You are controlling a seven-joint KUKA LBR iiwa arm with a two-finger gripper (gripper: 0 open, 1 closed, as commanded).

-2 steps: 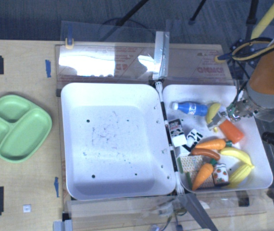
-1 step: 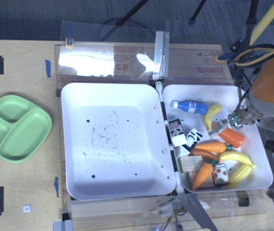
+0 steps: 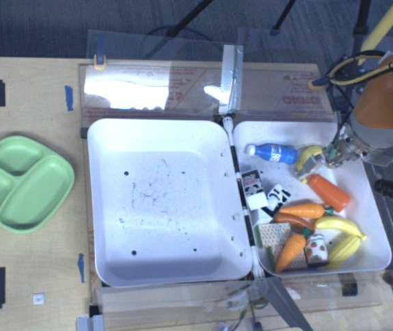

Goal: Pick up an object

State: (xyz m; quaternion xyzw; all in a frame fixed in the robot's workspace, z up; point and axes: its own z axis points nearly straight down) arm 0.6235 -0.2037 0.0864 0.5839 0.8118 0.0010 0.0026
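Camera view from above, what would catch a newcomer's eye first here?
Probably the bright clutter in the right bin: a blue bottle at the far end, an orange cylinder, a carrot and a banana nearer the front. Next, the arm's tool hanging over that bin's far right, and the green divided plate on the bench at left.

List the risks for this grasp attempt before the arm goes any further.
1. The gripper sits low in the right bin among crowded items; the blue bottle, a small yellow piece and an orange cylinder lie close together, so it may nudge one or catch two.
2. The bottle and cylinder look rounded and might roll away from the grasp.
3. The gripper works near the bin's back wall, so a collision with it seems possible.
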